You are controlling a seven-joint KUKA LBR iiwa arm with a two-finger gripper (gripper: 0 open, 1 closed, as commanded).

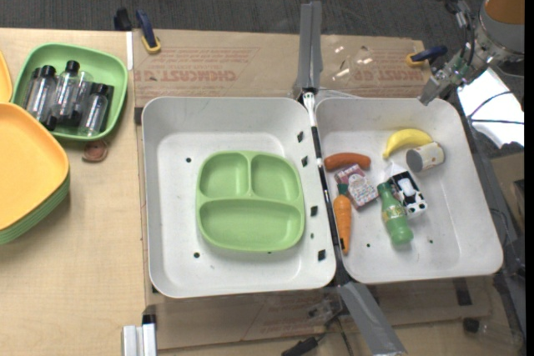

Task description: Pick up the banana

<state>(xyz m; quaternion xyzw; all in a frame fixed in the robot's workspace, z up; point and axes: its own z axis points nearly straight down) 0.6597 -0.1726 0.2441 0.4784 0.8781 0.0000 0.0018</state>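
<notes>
Task not begun; banana (406, 141) lies untouched in the right bin (476, 258); gripper (444, 84) hovers beyond its rim, jaws' state impossible to tell.

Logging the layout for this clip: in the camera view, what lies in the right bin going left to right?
Carrot → pink packet → green bottle → banana → small pale cup, which touches the banana. The sausage and the black-and-white item overlap others, so I left them out.

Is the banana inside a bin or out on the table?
Inside. The banana lies on the floor of the right white bin, near its back edge, beside a small white cup tipped on its side.
</notes>
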